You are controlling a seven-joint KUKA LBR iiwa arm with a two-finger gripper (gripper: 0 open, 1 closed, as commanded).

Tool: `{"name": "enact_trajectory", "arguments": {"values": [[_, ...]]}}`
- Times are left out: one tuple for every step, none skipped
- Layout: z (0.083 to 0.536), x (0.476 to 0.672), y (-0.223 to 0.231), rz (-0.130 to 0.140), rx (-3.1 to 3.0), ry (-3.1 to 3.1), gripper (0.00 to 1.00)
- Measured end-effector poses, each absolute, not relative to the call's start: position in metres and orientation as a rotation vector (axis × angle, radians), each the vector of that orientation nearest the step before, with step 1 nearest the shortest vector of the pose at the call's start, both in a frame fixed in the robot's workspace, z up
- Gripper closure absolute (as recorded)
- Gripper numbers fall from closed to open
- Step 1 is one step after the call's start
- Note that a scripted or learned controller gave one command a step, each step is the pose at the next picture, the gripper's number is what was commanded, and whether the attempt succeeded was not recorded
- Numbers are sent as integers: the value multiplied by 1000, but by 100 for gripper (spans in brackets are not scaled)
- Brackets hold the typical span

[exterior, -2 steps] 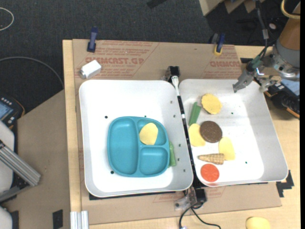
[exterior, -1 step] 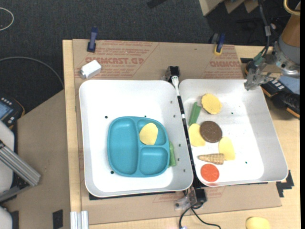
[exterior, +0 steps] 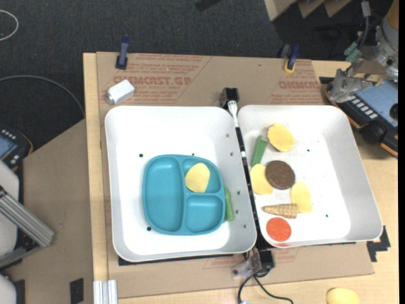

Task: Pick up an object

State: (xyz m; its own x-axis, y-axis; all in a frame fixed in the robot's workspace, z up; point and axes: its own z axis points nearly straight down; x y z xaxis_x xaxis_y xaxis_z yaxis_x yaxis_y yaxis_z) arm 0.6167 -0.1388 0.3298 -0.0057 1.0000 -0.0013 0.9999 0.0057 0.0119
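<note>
Camera view, one frame. The gripper point(exterior: 343, 86) is seen at the upper right, outside the bins, over the bench just beyond the far right corner of the right bin point(exterior: 354, 170). It is small and partly lost in clutter; whether it is open or closed cannot be told, and no object can be made out in it.

All loose objects are well apart from the gripper. In the right bin, grouped toward its left half:
- a yellow round piece point(exterior: 280, 137) farthest back
- a green stick point(exterior: 259, 151) just left of it, near the bin's left wall
- a brown disc point(exterior: 279, 175) mid-bin, touching a yellow piece point(exterior: 259, 179) on its left
- a second yellow piece point(exterior: 301, 197) just right of and below the disc
- a tan cone point(exterior: 280, 211) lying on its side
- an orange-red round piece point(exterior: 278, 229) nearest the front rim

The left bin point(exterior: 126, 170) bears a teal divided plate point(exterior: 168, 195). A yellow slice point(exterior: 197, 177) lies in the plate's upper right compartment. A green strip point(exterior: 228, 205) lies against the plate's right edge.

Both bins rest on a cardboard sheet point(exterior: 190, 81), on which a small white block point(exterior: 120, 92) lies near the far left corner.
</note>
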Motion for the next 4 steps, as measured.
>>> {"name": "enact_trajectory", "arguments": {"values": [[304,592,-175,-4,2228,2218,100],[292,571,-227,-3,2226,2218,100],[446,552,-193,16,2203,2213,100],[345,512,-226,-7,2233,2221,100]]}}
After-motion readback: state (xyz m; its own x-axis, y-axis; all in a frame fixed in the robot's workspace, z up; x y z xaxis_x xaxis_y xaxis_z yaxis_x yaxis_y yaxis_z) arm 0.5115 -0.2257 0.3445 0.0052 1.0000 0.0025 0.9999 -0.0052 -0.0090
